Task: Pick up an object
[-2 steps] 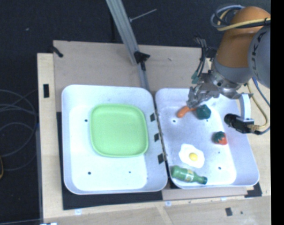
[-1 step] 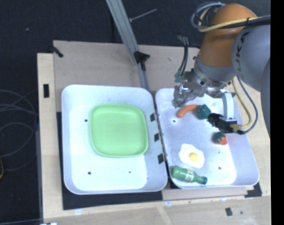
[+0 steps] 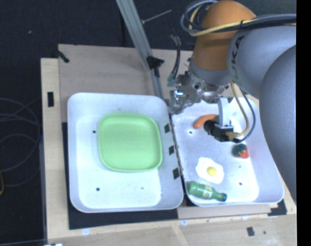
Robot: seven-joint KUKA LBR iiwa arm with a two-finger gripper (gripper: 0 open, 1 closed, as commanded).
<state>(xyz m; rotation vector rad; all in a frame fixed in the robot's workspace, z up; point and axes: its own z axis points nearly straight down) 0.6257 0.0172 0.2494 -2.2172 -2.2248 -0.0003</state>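
My gripper [image 3: 177, 101] hangs over the far left corner of the right bin [image 3: 266, 186], near the wall between the two bins. An orange sausage-shaped toy [image 3: 203, 120] lies just to its right, apart from it. Nearer the front of that bin lie a fried egg toy [image 3: 210, 171] and a green bottle [image 3: 207, 191] on its side. A small red and green fruit [image 3: 240, 151] sits toward the right wall. Nothing shows under the gripper.
A light green square plate [image 3: 130, 142] lies in the middle of the left bin [image 3: 83, 188]. A grey metal bar [image 3: 137, 35] slants down from the top to the bins' far edge. The arm's bulk covers the right bin's far right part.
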